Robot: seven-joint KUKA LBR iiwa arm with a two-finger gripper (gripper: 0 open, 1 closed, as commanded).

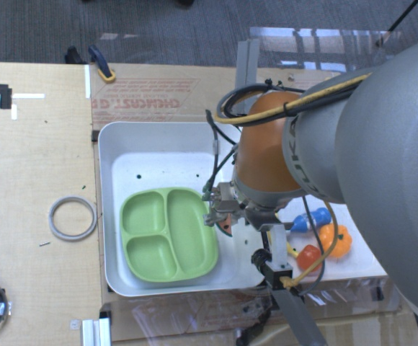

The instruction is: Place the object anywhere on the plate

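Clearly we see our gripper (220, 218) just beside the green plate's (167, 233) right rim, something small and reddish beneath it, though whether it grips that we cannot tell.

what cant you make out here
- Gripper, camera view: the arm's wrist hides the fingers, so whether it holds anything is unclear.
- Right bin, camera view: the arm covers most of it; orange toy, red toy and blue toy are part-hidden.
- Green plate: fully visible, three compartments.
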